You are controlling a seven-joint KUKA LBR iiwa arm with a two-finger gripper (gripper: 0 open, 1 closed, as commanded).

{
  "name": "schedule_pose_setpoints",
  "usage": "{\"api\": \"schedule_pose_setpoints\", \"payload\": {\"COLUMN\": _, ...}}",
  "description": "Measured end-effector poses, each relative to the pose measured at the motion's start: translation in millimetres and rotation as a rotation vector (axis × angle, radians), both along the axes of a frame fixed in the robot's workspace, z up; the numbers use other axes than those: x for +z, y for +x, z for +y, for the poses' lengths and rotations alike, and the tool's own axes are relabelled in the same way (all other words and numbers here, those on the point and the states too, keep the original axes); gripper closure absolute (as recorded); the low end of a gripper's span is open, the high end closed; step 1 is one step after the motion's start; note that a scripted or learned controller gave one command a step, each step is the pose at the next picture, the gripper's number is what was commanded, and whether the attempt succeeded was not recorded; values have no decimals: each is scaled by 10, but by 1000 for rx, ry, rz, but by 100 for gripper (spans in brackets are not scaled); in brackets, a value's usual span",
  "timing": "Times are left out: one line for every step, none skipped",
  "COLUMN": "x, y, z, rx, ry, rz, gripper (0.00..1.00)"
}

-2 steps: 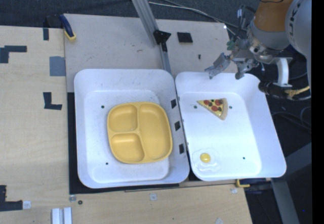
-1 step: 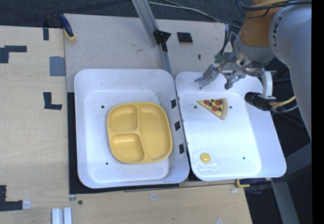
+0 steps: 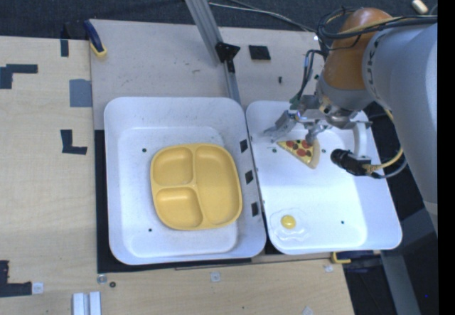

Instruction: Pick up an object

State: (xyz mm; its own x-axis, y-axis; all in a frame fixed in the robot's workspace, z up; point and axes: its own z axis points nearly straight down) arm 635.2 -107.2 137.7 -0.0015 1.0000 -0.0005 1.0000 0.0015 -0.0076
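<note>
Gripper (image 3: 297, 129) hangs in the right bin (image 3: 370, 225), jaws spread wide and grasping nothing, tips just above the pizza (image 3: 301, 151) near the bin's far edge. By my read this is the approach; next it must drop and clamp on the slice. An egg (image 3: 288, 222) lies nearer. Contact between fingertips and pizza is hard to make out.

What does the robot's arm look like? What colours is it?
The arm is fat, round and smooth grey, with a shiny orange band above the wrist. Thin black cables loop around the orange part. At its tip sits a small gripper of grey metal, and a black-ended part with a yellowish cable hangs beside it.
</note>
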Motion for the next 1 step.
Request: {"api": "schedule_pose_setpoints", "payload": {"x": -492, "y": 13, "z": -10, "rx": 0, "ry": -5, "rz": -11, "gripper": 0}}
